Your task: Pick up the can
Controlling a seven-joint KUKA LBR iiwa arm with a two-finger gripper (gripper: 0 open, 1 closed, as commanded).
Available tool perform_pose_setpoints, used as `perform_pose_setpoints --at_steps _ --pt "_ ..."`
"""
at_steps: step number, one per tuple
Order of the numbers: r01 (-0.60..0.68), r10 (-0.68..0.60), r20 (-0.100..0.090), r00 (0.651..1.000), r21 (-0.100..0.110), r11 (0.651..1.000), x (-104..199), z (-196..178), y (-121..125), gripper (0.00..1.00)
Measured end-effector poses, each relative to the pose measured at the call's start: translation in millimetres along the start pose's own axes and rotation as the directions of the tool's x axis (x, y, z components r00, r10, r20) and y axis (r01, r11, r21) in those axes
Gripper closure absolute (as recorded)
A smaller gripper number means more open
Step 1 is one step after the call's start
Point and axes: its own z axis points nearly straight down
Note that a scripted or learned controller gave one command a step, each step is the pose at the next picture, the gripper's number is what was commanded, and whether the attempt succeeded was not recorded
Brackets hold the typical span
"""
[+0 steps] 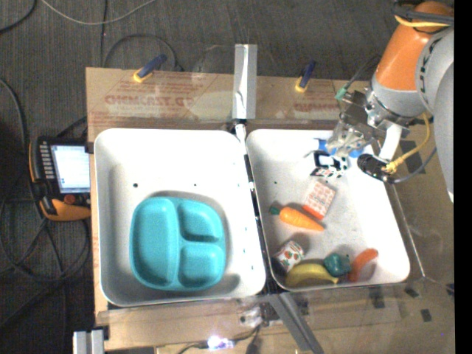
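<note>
— Presently, where is the can?
— Lying near the right bin's front wall, touching the banana. We judge it light, rigid, slippery; grip across its sides. Pincer state: we cannot tell.

Grey arm, orange band, yellow cable by the wrist

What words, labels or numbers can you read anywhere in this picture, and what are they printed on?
No text here reads with certainty.
Cardboard sheet: faint red print, seemingly mirrored, illegible.
Handheld pendant: lit screen, content too small.
Can: patterned label, blurred.
Small packet: red and white print, too small.
Black and white item below the gripper: markings unreadable.
</note>
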Motion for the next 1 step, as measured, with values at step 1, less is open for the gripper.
perform_pose_setpoints --at_steps 1 --pt "0.088 -0.088 -0.005 0.996 -0.013 0.996 -3.5 107.9 -25.3 1.00"
